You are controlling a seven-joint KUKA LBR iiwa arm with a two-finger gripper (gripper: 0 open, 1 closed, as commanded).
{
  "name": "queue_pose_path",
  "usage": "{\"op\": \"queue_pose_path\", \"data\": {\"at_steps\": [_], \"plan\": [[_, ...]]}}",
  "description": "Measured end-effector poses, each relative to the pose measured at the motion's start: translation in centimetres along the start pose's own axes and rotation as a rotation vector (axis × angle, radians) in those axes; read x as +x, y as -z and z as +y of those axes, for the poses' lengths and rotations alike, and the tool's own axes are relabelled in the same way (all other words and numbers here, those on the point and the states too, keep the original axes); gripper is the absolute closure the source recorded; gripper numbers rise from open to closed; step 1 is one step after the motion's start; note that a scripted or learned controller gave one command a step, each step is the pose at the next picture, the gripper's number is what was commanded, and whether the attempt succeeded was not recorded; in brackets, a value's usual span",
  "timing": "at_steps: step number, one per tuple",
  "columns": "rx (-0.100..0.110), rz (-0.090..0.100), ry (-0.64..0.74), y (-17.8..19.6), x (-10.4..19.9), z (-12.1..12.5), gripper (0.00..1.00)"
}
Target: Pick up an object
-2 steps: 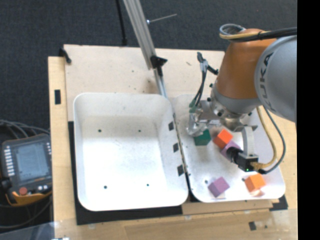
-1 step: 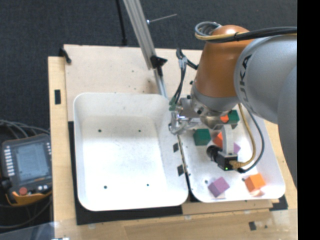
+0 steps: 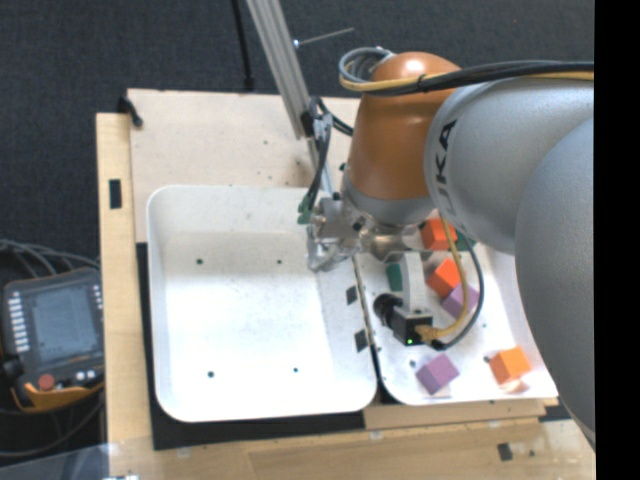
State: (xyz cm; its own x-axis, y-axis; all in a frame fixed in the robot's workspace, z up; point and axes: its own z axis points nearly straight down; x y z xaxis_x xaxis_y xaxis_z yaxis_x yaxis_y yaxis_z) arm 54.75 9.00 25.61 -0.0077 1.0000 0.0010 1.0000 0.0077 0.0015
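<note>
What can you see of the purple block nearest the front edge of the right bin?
The purple block looks like a small, matte, foam-like cube, pale violet, with its faces turned slightly off the bin's edges. It lies flat on the white floor of the right bin, near the front rim, apart from the other pieces. An orange block sits to its right, not touching it. A dark cable loop hangs just above it in the view; whether they touch cannot be told.
</note>
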Motion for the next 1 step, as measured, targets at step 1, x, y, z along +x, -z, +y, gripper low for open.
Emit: {"op": "queue_pose_path", "data": {"at_steps": [1], "plan": [[0.000, -0.002, -0.004, 0.03, -0.31, 0.02, 0.00]]}}
